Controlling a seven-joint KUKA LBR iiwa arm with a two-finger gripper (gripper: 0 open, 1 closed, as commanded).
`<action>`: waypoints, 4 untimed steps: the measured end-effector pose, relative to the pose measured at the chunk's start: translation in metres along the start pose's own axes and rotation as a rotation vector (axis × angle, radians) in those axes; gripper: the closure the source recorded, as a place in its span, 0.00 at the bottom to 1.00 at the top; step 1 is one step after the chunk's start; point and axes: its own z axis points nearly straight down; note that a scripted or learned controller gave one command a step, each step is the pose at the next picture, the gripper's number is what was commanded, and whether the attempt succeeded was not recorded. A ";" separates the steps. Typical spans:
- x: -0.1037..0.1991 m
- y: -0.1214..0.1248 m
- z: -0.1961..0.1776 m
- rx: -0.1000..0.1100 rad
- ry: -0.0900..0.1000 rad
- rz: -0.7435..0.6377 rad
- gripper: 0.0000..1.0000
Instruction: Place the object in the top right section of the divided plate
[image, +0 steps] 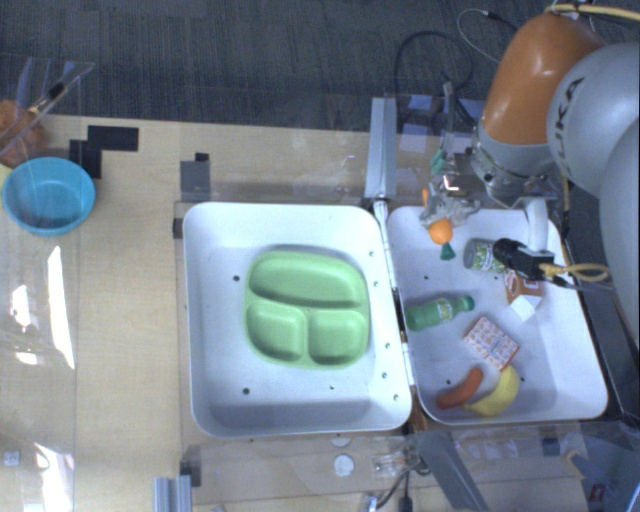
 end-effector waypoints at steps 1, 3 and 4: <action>0.044 -0.044 0.035 0.003 0.002 -0.127 1.00; 0.131 -0.156 0.040 0.001 0.003 -0.341 1.00; 0.109 -0.157 0.040 0.001 0.003 -0.518 1.00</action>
